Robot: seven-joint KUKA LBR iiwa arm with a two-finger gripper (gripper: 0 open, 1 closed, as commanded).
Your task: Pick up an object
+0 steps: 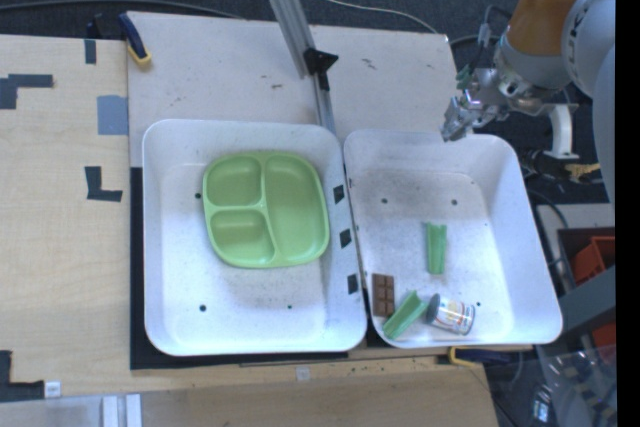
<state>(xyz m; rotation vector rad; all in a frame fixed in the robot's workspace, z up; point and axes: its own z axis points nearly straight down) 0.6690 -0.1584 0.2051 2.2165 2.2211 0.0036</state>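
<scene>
In the right bin (500, 215) lie a green stick (436, 247), a second green wedge-shaped piece (402, 315), a brown chocolate-like bar (383, 294) and a small jar on its side (451, 315). The last three cluster at the bin's near edge. My gripper (456, 123) hangs over the far rim of the right bin, well above and away from all of them. Nothing shows between its fingertips.
The left bin (170, 245) holds a green divided plate (266, 209). A grey metal bar (285, 0) slants down from the top to the gap between the bins. A blue and yellow tool (133, 39) lies on the bench at the far left.
</scene>
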